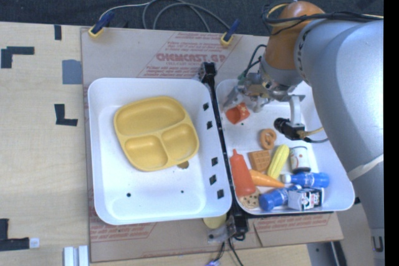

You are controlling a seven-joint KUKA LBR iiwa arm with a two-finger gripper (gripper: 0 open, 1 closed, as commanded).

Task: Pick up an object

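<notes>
My gripper (247, 98) hangs low over the far left corner of the right bin (341, 193). A small red toy (237, 114) lies on the bin floor just below and left of it, touching or nearly touching the gripper's tip. From this angle the wrist hides how the gripper stands around the toy. Nearer in the same bin lie a brown pretzel (268, 137), a yellow corn cob (278, 161), a red bottle (241, 172) and an orange carrot (268, 180).
The left bin (103, 152) holds a yellow divided plate (156, 133). At the right bin's near end crowd a blue bottle (273, 199), a small carton (305, 198), a white jar (300, 159) and a cookie (250, 200). The arm (340, 84) covers the bin's right side.
</notes>
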